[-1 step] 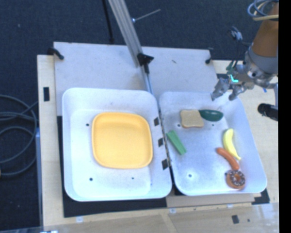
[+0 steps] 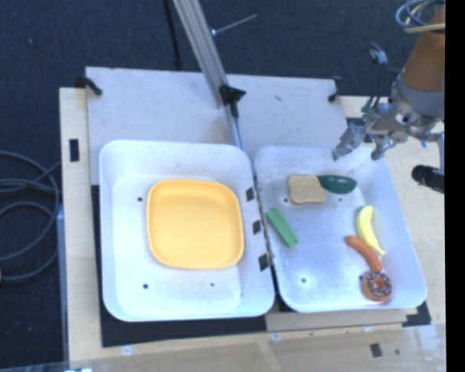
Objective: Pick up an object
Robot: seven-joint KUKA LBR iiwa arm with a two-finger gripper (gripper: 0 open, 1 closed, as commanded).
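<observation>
White right bin [image 2: 403, 239]: claw [image 2: 362, 150] open above its far rim

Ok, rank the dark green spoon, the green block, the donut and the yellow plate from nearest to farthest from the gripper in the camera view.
Measured from the gripper, above the right bin's far edge:
1. dark green spoon, just below it, beside the bread.
2. green block, near the right bin's left wall.
3. donut, the right bin's near corner.
4. yellow plate, in the left bin.

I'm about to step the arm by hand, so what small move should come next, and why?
Probably lower the claw toward the dark green spoon. The claw hangs open over the right bin's far edge, holding nothing, and the spoon lies nearest, just below it.
</observation>
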